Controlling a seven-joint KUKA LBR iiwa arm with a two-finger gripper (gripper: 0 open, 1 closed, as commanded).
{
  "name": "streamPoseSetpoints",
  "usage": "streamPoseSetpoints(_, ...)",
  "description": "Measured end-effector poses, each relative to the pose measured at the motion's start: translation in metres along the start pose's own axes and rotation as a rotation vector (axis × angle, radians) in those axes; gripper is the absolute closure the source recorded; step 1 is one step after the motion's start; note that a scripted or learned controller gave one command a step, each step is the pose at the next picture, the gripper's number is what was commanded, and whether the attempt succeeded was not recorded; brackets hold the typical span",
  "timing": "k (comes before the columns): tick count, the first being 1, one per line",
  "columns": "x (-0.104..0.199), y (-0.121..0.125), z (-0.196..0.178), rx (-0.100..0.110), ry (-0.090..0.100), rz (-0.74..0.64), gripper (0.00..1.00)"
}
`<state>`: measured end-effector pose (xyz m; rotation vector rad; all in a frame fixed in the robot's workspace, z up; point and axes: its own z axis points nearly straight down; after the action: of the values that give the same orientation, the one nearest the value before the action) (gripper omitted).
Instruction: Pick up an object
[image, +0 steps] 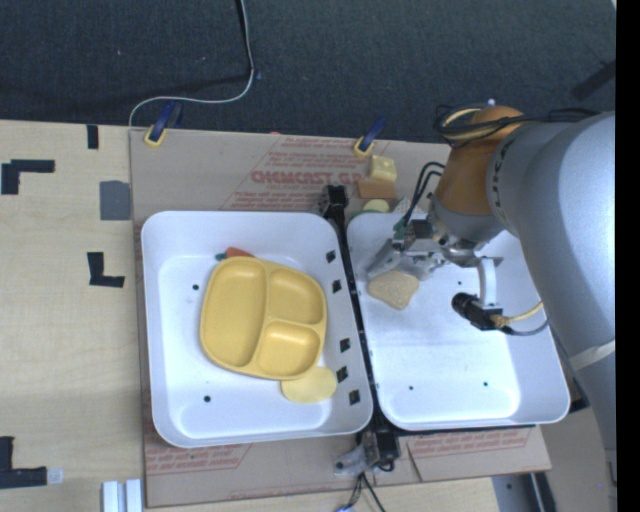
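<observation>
- The jaws (392, 262) are seen low in the right bin (460, 395), at about eleven o'clock of its floor, directly above a pale, bread-like piece (394, 291); whether they are wide or narrow cannot be told, since the metal parts blur together there.
- The bread-like piece is taken as the likely target: it lies flat on the bin floor, just beneath the jaws and possibly touching them, but nothing is shown clamped between the fingers, so no hold is claimed.
- The arm (560, 230) is brought in from three o'clock and bent steeply downward, presumably so that the piece can be approached from above.
- A black cable end (476, 310) is seen hanging beside the wrist, at about four o'clock of the piece.
- In the left bin (165, 330) a yellow divided plate (262, 317) is laid flat in the middle, with a pale yellow disc (309, 386) at its five o'clock edge and a small red-and-green item (236, 253) tucked at its twelve o'clock rim.
- On the counter beyond the bins, at twelve o'clock of the jaws, a tan block (378, 178) and a small pale round thing (375, 206) are set outside the bin, seemingly out of the working area.
</observation>
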<state>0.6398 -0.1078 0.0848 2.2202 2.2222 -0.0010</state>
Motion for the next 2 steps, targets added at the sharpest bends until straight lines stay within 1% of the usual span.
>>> streamPoseSetpoints(1, 0.0018, -0.0153, -0.0003, -0.001, -0.001, 0.000, 0.00)
streamPoseSetpoints(2, -0.0029, -0.0143, -0.0003, -0.001, 0.001, -0.001, 0.00)
